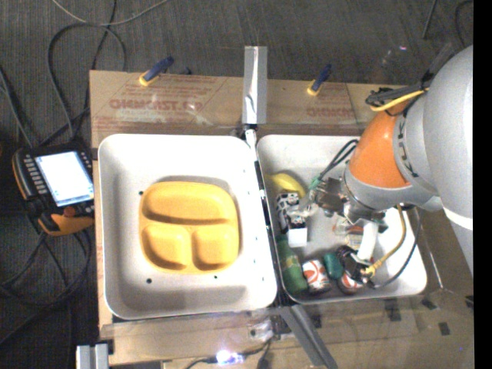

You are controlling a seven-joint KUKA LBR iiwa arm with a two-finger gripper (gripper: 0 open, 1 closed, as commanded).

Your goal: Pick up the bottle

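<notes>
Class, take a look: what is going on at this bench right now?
A grey arm with an orange band reaches down into the right bin, which holds a clutter of small items, among them a green bottle at its left side. The left bin holds a yellow divided tray. Nothing looks lifted yet.

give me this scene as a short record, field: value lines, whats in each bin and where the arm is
left bin: holds a yellow divided tray, lying flat near the middle
right bin: cluttered with small items, among them a yellow rounded object at the upper left and a green bottle along the left wall
arm: reaches in from the right, wrist over the right bin
gripper: low among the clutter; finger state unclear
bottle grasped: not visible between fingers
</notes>
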